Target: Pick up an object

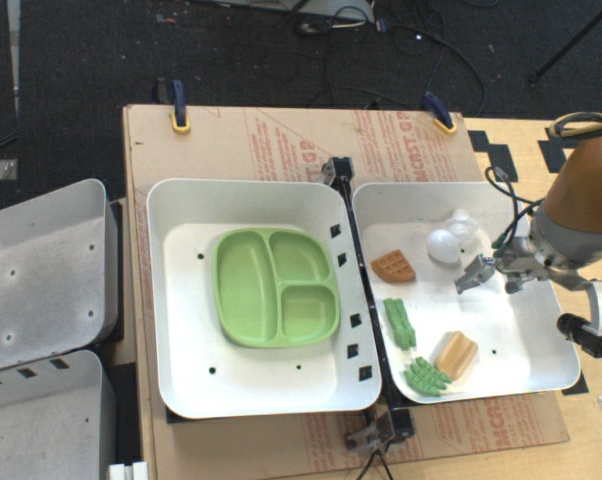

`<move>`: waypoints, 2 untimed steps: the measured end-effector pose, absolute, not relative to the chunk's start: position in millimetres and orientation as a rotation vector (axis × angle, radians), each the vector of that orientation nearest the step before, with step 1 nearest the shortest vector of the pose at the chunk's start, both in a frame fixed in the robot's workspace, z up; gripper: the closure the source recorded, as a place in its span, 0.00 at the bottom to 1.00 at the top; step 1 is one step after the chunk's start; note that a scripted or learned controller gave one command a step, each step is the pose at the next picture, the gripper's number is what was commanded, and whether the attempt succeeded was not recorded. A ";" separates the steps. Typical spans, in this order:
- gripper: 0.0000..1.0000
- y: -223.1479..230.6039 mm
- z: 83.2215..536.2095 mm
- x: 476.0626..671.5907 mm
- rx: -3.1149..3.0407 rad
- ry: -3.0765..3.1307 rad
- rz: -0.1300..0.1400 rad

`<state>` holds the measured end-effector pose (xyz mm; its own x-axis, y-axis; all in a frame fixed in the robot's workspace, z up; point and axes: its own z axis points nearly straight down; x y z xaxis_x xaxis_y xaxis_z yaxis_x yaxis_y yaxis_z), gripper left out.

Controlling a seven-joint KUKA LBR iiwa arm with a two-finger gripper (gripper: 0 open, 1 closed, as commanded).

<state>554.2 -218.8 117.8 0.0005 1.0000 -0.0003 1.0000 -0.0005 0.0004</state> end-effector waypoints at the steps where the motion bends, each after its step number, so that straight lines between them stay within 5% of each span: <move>1: 1.00 -218.8 128.6 554.2 2.221 2.220 0.000; 2: 1.00 -218.5 171.2 559.6 2.217 2.222 0.002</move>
<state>559.6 -218.5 171.2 -0.0022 1.0000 -0.0014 1.0000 0.0022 0.0033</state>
